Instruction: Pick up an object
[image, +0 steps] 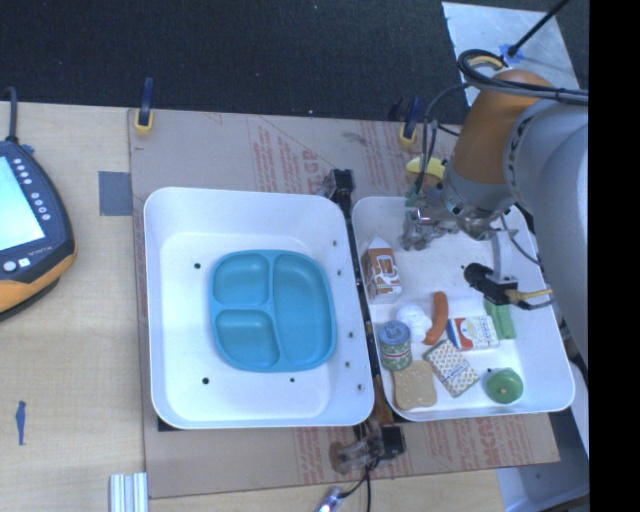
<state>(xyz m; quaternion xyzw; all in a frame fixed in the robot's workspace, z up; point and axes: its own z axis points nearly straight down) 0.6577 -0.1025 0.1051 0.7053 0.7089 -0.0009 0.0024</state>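
A: Gripper (425, 232) is low over the far end of the right bin (545, 405), above bare white floor. I cannot tell whether it is spread or pressed together; it is a dark blur from here. Nothing shows between its tips.

B: Nearest candidates?

A: Brown-and-white carton (381, 272), just beside the gripper toward the bin's left wall. Further along: orange sausage-shaped piece (438, 316), small labelled can (395, 347), toast-like slab (414, 386), checkered packet (454, 368), green apple-shaped ball (504, 385).

B: Risks?

A: My judgement: the pile is tight, several pieces touching, so a descent there could nudge neighbours or pinch two. The ball and can are round and smooth-looking; likely to roll or slip. The carton sits close to the wall, leaving little room on that side.

B: Left bin (160, 300)?

A: One blue three-compartment plate (272, 308), glossy plastic, flat.
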